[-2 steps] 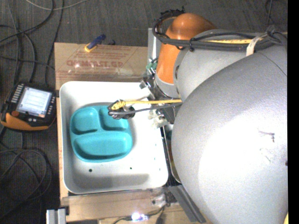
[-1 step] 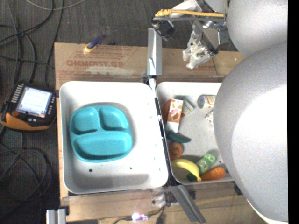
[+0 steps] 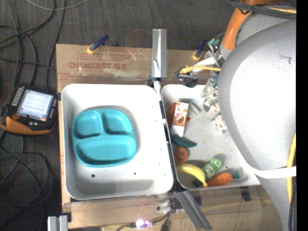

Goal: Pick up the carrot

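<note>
bins: two | teal tray: one | carrot: one | banana: one | small cartons: two | clamps: two | pendant: one

Wooden bench, two white bins side by side on it

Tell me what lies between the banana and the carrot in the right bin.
In the camera view, a small green item sits just above the gap between the banana and the carrot, near the right bin's front wall.
</note>
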{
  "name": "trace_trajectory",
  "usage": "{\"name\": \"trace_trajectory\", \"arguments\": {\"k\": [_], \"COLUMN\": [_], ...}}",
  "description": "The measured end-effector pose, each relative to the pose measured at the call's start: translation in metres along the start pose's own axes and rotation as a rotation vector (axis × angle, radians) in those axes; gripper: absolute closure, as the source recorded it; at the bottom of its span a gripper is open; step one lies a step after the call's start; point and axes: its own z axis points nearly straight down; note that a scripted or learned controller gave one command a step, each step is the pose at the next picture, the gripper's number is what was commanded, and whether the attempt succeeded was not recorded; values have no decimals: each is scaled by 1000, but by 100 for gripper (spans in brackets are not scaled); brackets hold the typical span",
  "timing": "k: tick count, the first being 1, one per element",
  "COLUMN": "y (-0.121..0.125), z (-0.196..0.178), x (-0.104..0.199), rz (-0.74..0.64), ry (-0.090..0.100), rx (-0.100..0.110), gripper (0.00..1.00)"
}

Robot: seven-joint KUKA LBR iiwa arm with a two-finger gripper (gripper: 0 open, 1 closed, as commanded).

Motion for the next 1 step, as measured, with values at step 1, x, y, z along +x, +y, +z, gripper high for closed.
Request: {"name": "trace_trajectory", "arguments": {"k": [1], "y": [28], "z": [78], "x": [-16], "rz": [13], "ry": [-1], "rx": [2], "gripper": [100]}}
